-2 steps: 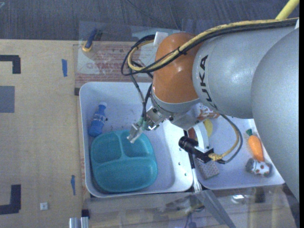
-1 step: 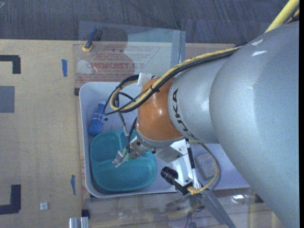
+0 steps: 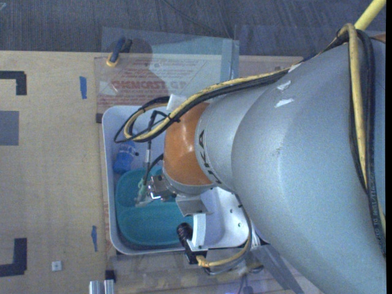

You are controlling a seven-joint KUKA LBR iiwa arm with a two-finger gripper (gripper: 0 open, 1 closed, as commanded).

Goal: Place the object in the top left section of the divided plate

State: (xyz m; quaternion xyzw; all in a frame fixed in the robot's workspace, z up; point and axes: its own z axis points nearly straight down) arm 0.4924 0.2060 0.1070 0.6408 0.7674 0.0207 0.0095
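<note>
**Arm low over the teal plate, placement step seemingly in hand**

Nearest the camera, the grey arm (image 3: 294, 164) fills the right of the view; its orange band (image 3: 184, 149) sits above the wrist, and yellow-and-black cables (image 3: 184, 100) loop across it; the wrist covers most of the white bin (image 3: 109, 164).

Below the wrist the jaws (image 3: 144, 192) reach down over the teal divided plate (image 3: 144, 225); whether they stand apart or together I cannot tell, for the wrist hides them; nor can I make out any object between them.

Just beyond the jaws, towards the bin's far wall, lies a small blue object (image 3: 124, 161), beside the plate and apart from it; it may be the task's thing, though that is a guess.

Judged so, the step is either the pick or the set-down; the next move calls for knowing which section lies under the jaws, and the plate's dividers are hidden.

Beyond the bin, the desk (image 3: 49, 182) carries blue tape marks.
</note>
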